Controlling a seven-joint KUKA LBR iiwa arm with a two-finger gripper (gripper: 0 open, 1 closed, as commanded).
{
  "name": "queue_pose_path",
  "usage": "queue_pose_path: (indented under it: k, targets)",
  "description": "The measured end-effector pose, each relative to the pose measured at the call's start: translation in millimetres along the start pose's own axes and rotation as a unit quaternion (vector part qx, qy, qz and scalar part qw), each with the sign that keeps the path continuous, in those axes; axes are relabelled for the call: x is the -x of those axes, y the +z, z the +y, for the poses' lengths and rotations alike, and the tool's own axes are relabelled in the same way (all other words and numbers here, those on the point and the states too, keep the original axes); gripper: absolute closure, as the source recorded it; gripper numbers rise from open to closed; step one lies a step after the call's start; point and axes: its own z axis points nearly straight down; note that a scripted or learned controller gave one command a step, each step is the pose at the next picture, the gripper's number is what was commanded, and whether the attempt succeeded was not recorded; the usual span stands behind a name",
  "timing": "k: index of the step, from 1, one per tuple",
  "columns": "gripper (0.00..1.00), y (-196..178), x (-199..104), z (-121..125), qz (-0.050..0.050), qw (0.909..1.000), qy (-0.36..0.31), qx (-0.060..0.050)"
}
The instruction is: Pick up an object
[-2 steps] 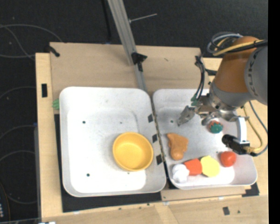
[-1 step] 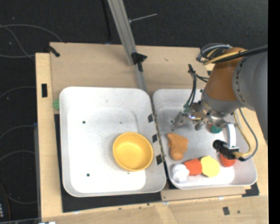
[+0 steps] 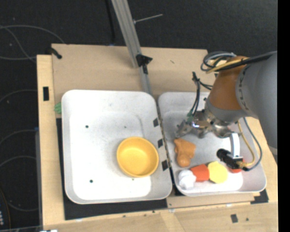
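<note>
Bench: flat tan board bearing two shallow white bins with rounded corners, set side by side and touching along their inner walls. Left bin: smooth matte plastic, a few dark specks on its floor. Right bin: same make, partly covered by the arm. Arm: grey cylindrical body with an orange band above the wrist, reaching in from the right over the right bin, cables looped at its upper side. Yellow bowl: round, glossy, mouth upward, in the left bin's near right part. Gripper: metallic, low over the right bin's middle; whether it is wide or narrow cannot be told. Tan object: lumpy, soft-edged, long axis running from far to near, just below the gripper. Yellow ball, orange-red block and white lump: clustered along the near wall
</note>
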Motion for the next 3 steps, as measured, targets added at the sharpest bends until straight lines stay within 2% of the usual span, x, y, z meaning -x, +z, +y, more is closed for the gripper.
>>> queue_pose_path:
  k: [1, 2, 3]
  targets:
    - [1.0, -12.7, 0.7, 1.3, 0.001, 1.0, 0.003, 0.003]
    - [1.0, -68.4, 10.6, 4.1, 0.001, 1.0, 0.001, 0.002]
    - [1.0, -113.9, 5.7, 6.5, 0.001, 1.0, -0.003, 0.004]
